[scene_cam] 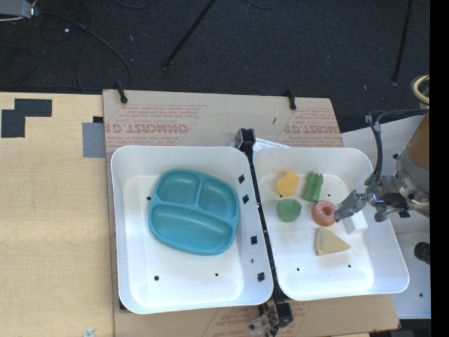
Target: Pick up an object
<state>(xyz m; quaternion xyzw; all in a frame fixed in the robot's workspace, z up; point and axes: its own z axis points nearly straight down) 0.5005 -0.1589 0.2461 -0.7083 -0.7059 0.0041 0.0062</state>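
Five small items are clustered in the upper middle of the right bin [330, 286], well clear of its walls, which presumably leaves room for a descent from above: a yellow corn-like piece [287, 183] at about 11 o'clock of the cluster, a green block [312, 186] just beside it at 1 o'clock, a round green piece [288, 210] at 8 o'clock, a pink ring [323, 213] at 3 o'clock, and a tan wedge [330, 242] at 5 o'clock. No single target is named by the task; any of these could be taken. The gripper [353, 210] is seen at the 3 o'clock side of the ring, reaching in from the right, its grey tip close to or touching the ring's edge. Nothing is seen between the fingers; whether they are spread or pressed together cannot be told at this slant. The ring is judged the likeliest target, the wedge the next. The left bin [133, 272] bears a teal divided plate [194, 210], lying flat and slightly turned. Both bins are set side by side on a cardboard sheet [210, 121] with printed lettering, laid on a pale wooden bench [49, 223]. Beyond, at 12 o'clock, a dark floor [280, 34] with cables and stand legs is noted.
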